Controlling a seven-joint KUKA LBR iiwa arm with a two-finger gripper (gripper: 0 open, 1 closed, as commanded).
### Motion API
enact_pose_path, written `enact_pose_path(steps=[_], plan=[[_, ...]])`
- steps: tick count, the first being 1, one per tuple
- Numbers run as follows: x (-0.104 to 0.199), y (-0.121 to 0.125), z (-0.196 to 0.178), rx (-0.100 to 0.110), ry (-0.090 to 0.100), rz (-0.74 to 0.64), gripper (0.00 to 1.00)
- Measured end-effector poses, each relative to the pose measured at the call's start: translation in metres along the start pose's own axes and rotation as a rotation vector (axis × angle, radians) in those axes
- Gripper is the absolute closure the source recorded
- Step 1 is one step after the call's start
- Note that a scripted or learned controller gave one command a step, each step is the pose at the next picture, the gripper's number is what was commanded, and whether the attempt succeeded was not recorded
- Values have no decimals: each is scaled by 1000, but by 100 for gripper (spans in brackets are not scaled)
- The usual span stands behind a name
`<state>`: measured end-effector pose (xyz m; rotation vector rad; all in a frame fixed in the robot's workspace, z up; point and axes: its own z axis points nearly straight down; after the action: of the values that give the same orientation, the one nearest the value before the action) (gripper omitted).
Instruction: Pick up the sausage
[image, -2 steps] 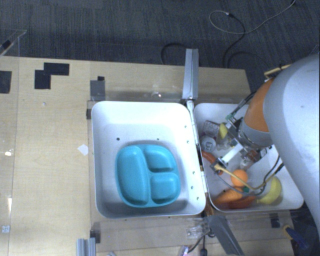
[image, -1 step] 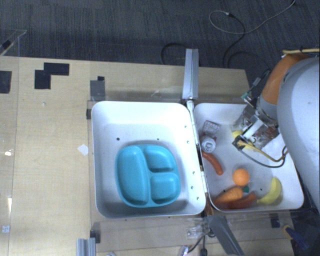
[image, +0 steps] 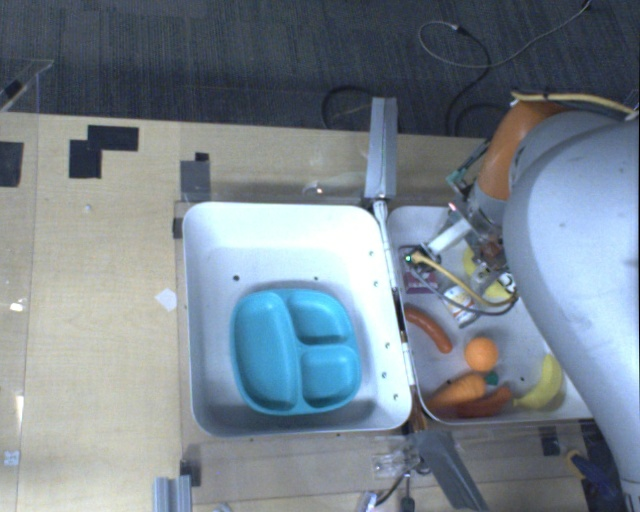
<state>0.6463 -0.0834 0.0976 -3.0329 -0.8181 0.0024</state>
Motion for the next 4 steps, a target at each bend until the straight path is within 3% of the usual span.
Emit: enact_pose_path(steps=[1, 2, 3, 4], plan=[[31, -104, -84, 0, 0, -256, 0], [33, -105, -91, 0, -4, -264, 100], [33, -105, -91, 0, -4, -265, 0], [-15, -163, -83, 2, -2, -267, 0]])
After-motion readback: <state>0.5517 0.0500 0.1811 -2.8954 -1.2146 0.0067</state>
